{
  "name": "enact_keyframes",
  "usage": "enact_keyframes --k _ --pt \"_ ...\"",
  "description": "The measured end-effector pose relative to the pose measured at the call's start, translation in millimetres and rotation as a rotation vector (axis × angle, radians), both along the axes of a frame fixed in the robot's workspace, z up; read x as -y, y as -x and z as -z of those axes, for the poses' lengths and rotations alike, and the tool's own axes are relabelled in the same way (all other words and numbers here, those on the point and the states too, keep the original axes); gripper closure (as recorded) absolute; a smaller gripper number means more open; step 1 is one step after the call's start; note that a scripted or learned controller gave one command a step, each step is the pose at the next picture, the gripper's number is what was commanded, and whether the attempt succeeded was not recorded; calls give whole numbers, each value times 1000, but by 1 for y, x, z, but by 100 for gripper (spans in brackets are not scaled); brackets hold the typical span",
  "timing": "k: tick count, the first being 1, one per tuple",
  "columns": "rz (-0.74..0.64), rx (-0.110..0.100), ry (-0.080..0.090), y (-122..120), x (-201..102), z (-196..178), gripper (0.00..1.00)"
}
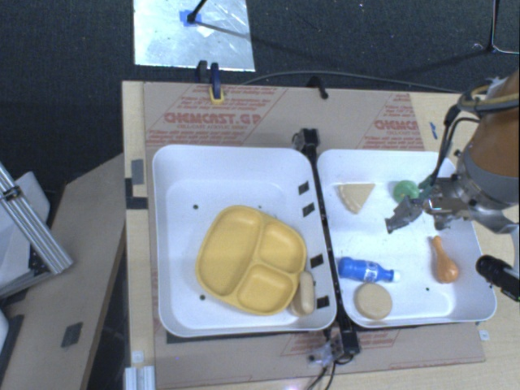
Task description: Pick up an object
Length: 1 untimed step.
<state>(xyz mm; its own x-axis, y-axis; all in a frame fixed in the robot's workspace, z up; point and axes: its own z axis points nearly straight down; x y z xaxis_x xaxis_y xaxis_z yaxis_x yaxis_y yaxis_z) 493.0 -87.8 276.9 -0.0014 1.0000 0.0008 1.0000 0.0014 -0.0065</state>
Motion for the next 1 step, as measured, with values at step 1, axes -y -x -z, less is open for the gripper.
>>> enact_keyframes --k 1 --pt "-2 9 1 -2 0 -4 0"
